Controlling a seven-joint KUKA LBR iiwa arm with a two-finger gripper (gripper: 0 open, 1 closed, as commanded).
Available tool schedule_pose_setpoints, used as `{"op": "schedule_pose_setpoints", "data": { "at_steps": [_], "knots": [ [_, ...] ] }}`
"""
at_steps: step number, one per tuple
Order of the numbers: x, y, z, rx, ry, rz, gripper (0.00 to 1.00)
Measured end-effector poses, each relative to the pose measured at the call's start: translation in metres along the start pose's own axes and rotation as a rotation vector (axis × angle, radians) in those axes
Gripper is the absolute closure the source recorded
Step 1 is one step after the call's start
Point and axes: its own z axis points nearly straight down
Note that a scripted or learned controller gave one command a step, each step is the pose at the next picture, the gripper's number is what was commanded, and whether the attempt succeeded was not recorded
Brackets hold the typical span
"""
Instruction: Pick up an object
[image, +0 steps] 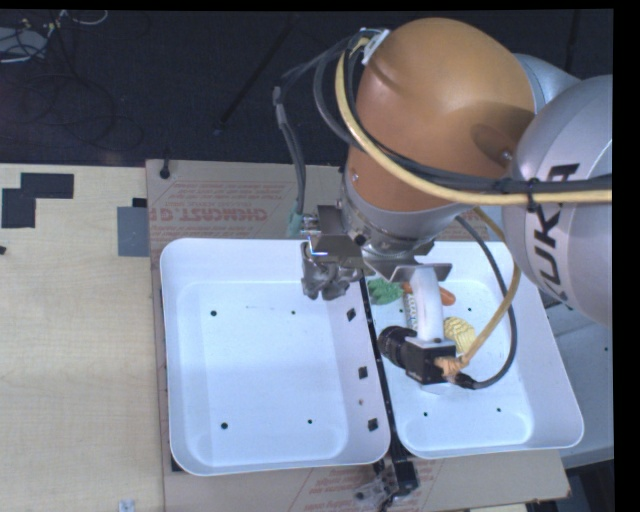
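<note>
Objects (400, 292) heaped in right bin (500, 420), under gripper (325, 285); approach step, probably; finger state impossible to tell; next, descend and close.

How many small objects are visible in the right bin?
3: green piece, orange piece, yellow ridged piece, all near the shallow white right bin's far end; the arm may hide others.

The arm (440, 120) hides most objects (455, 328) in the right bin (520, 420).
</note>
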Motion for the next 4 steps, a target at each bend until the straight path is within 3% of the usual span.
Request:
{"op": "schedule_pose_setpoints", "data": {
  "at_steps": [1, 2, 3, 4],
  "knots": [
    [-0.06, -0.026, 0.002, 0.007, -0.005, 0.014, 1.0],
    [0.002, -0.015, -0.059, -0.001, -0.001, 0.004, 1.0],
    [-0.004, -0.025, -0.106, 0.001, -0.002, 0.008, 1.0],
    [0.042, -0.025, -0.085, 0.009, -0.005, 0.005, 1.0]
  ]
}}
